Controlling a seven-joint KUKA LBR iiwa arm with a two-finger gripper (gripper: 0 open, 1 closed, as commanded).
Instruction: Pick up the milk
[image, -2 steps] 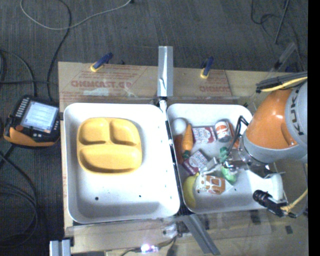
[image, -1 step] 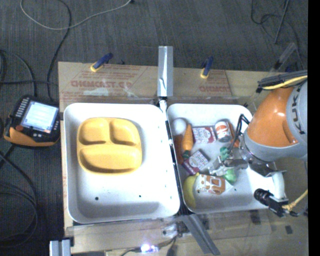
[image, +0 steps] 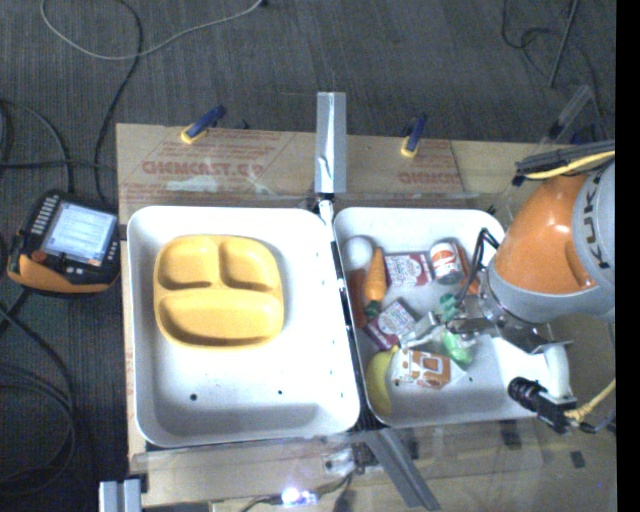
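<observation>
arm (image: 555, 245): reaches in from right, bent low | gripper (image: 452, 322): pointing left, low | fingers: unclear

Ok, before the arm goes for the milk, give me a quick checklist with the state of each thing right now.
1. Milk carton in view in the right bin: ok.
2. Carton lying free on top: ok, it rests flat near the bin's front.
3. Clear space around it: not ok, the yellow fruit and green item sit against it.
4. Gripper above the carton: not ok, it sits behind and right of it.
5. Gripper free of a load: cannot tell.
6. Yellow tray out of the way in the left bin: ok.
</observation>
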